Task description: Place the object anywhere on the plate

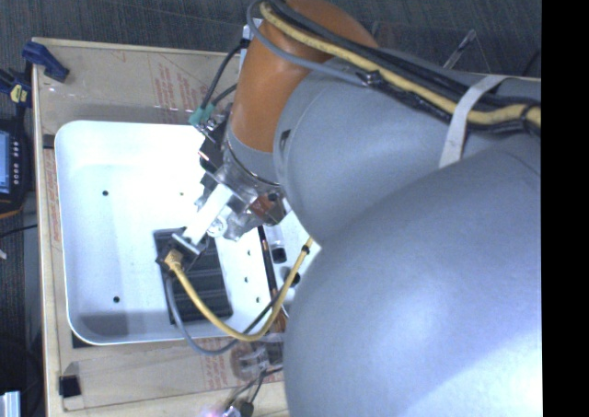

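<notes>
The gripper [245,211] hangs low over the right-hand part of the white bin [63,222], close to its floor. Whether it is spread, pressed together or pinching anything cannot be told, because the wrist hardware masks its tip from this slant. At its 12 o'clock rises the orange band [267,84], and from 1 round to 6 o'clock the grey arm [414,249] blankets that side of the bench [138,84]. Toward 9 o'clock the bin floor lies bright and bare, marked by two small dark dots [104,192], one at about 9 and the other at about 8 o'clock. Further out, at 10 o'clock, a blue clamp [41,60] sits on the bench corner. Where the object and the plate lie cannot be told either; if they are close by, the arm hides them. The step in hand looks like work low in the bin, either a grasp or the start of a carry. To do it well, the hold should be confirmed before any travel, since a closing on nothing wastes the whole move. The lift should go straight up until it clears the bin wall, and the carry should stay level. The descent should aim over the middle of the plate, with the release made low so that the object settles and does not bounce or roll off the rim.
</notes>
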Robot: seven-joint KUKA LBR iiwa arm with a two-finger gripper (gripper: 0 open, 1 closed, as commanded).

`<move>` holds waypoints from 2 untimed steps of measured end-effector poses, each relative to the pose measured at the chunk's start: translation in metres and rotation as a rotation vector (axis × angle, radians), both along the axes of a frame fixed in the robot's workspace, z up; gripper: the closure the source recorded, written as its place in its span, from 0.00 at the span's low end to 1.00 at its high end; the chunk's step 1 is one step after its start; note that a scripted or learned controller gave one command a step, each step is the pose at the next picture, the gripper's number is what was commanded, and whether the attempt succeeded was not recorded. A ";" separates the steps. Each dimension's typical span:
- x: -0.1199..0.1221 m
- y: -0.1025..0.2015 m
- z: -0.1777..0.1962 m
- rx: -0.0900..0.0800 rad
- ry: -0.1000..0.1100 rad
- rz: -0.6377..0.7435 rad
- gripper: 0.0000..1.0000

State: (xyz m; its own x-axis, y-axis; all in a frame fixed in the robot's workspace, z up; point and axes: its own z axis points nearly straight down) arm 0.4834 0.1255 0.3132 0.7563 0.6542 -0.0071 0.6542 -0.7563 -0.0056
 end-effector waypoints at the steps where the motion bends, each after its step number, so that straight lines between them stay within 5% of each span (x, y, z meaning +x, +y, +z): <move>1: 0.056 0.046 -0.111 -0.001 0.002 -0.247 1.00; 2: 0.052 0.024 -0.107 0.004 0.003 0.229 1.00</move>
State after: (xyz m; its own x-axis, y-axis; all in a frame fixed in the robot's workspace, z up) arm 0.5352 0.1491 0.2066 0.5879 0.8089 -0.0063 0.8089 -0.5879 -0.0101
